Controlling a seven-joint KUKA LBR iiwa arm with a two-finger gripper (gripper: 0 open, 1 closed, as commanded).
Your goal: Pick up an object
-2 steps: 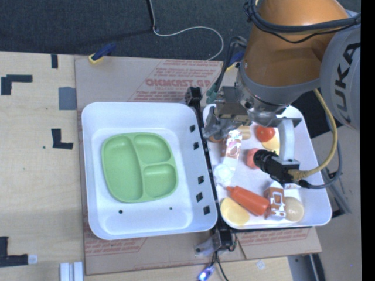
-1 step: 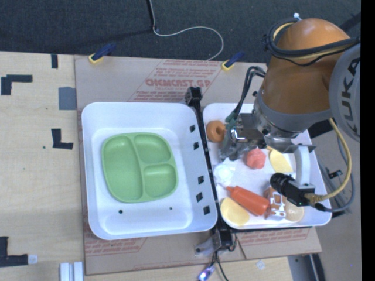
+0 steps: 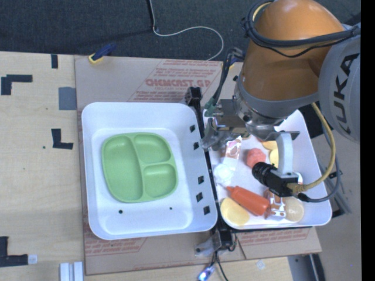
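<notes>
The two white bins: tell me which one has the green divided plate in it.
The left bin holds the green divided plate, with three compartments. The right bin, under the arm, holds small food items such as an orange bottle.

Grey arm with orange band (image 3: pixel 293 45) covers the upper part of the right shallow white bin (image 3: pixel 316 212); its far rim is hidden. Tool (image 3: pixel 225 134) mostly buried under the wrist, finger state unreadable. Small reddish-white wrapped item (image 3: pixel 234 149) too blurred to identify. Arm cut off at right edge. Pale yellow round piece (image 3: pixel 270 146) partly hidden.
</notes>
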